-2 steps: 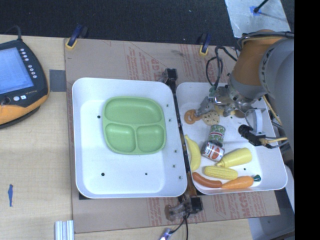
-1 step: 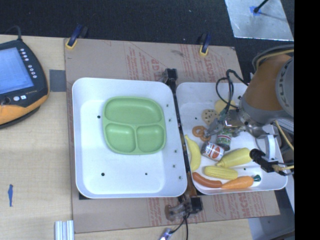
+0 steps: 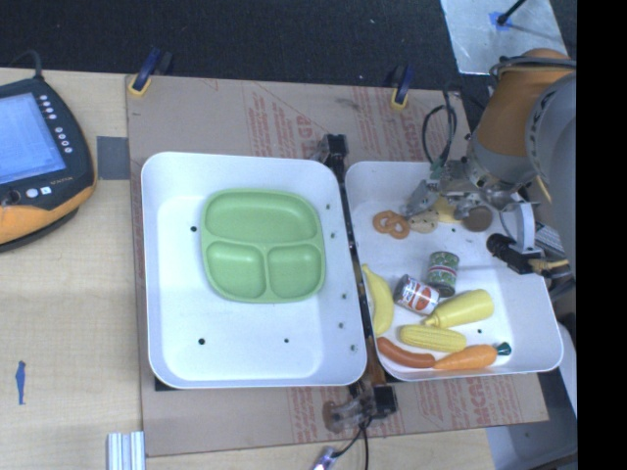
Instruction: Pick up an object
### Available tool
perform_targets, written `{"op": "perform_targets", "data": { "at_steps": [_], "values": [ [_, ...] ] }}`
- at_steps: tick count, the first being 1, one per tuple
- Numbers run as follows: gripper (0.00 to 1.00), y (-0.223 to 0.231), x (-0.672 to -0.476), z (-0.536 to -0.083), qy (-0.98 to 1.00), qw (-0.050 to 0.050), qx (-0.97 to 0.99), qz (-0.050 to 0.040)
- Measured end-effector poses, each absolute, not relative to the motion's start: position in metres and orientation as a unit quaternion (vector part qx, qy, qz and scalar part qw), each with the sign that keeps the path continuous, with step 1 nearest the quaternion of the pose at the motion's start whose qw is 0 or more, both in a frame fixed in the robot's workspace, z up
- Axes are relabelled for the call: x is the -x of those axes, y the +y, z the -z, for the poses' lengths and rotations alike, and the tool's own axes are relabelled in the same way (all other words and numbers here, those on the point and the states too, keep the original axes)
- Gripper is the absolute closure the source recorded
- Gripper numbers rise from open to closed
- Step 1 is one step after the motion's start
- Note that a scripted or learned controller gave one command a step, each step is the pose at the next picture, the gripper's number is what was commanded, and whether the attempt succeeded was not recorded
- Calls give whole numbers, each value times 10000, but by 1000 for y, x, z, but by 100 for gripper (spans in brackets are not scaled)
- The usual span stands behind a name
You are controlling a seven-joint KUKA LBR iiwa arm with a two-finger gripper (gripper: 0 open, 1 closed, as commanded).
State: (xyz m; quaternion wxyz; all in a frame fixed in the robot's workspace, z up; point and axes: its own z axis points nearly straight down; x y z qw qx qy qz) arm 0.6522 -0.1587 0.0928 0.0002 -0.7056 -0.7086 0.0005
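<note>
A robotics lab: teach pendant [image 3: 39, 160] and clamped cardboard sheet [image 3: 255, 116] on a bench [image 3: 69, 341].

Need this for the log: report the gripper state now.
Gripper: low over the back of the right bin, beside the pretzel; open or closed cannot be told.

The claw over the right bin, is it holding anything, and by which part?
Cannot be told: the claw hangs low over the right bin beside the pretzel, but nothing shows between its fingers.

claw [image 3: 438, 200] low over right bin [image 3: 549, 346], near pretzel [image 3: 392, 225].
</note>
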Motion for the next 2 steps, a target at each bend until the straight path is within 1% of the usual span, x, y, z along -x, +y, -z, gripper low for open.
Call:
{"op": "perform_targets", "data": {
  "at_steps": [1, 2],
  "values": [
    [0, -136, -568, -91, -7085, 15, 7057, -19],
    [0, -167, -640, -92, -7086, 9, 7056, -6]
  ]
}}
